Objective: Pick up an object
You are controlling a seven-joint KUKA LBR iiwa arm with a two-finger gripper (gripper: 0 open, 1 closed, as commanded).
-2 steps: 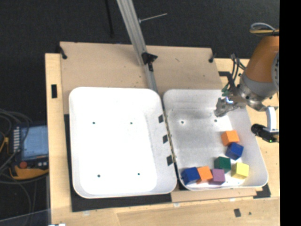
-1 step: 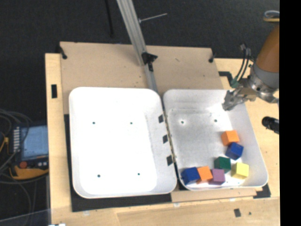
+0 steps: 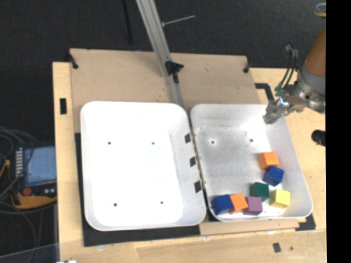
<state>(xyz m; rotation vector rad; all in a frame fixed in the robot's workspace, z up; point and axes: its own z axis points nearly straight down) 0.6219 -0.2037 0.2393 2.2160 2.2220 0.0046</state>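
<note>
Several small coloured blocks lie in the near right corner of the right bin [image 3: 230,125]: an orange block [image 3: 269,159], a blue block [image 3: 273,175], a green block [image 3: 260,190], a yellow block [image 3: 280,197], a purple block [image 3: 254,204], a second orange block [image 3: 239,202] and a second blue block [image 3: 222,204]. My gripper [image 3: 272,114] hangs over the bin's far right corner, well above and behind the blocks, with nothing visibly in it.
The left bin [image 3: 137,163] lies beside the right one, joined by small black clips. A slanted metal rail [image 3: 156,34] runs up from between the bins at the back. A handheld controller with cables sits off the bench at far left.
</note>
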